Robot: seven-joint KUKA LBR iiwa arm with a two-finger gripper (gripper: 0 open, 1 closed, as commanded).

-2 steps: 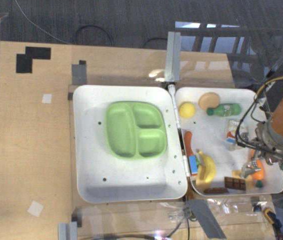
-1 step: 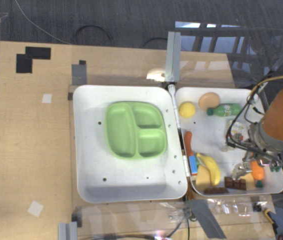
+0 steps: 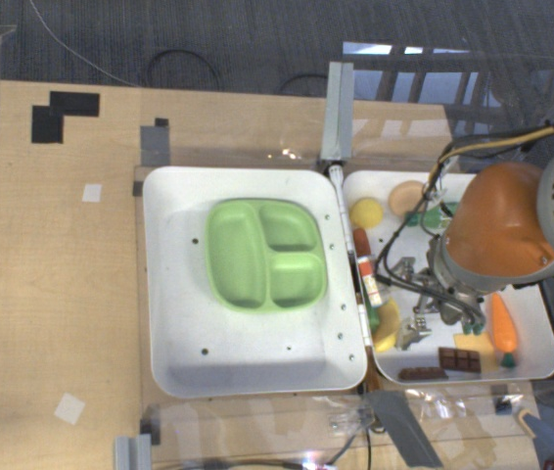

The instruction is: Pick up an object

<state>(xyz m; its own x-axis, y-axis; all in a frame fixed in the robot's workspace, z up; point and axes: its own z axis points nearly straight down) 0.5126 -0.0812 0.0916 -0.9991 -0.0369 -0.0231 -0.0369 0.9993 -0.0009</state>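
Beside the smooth green divided tray (image 3: 263,254), a round lemon (image 3: 366,211).

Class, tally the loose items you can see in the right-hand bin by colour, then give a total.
Yellow: 3 (ball, piece, block)
Orange: 1 (carrot)
Brown: 2 (chocolate, bar)
Tan: 1 (egg)
Red: 1 (bottle)
Total: 8; the arm hides others.

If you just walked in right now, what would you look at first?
Probably the bright green plate with its compartments, lying in the middle of the left bin. Next, the arm's big orange band hanging over the right bin, where toy foods are scattered: a yellow lemon, an orange carrot and a brown chocolate bar.
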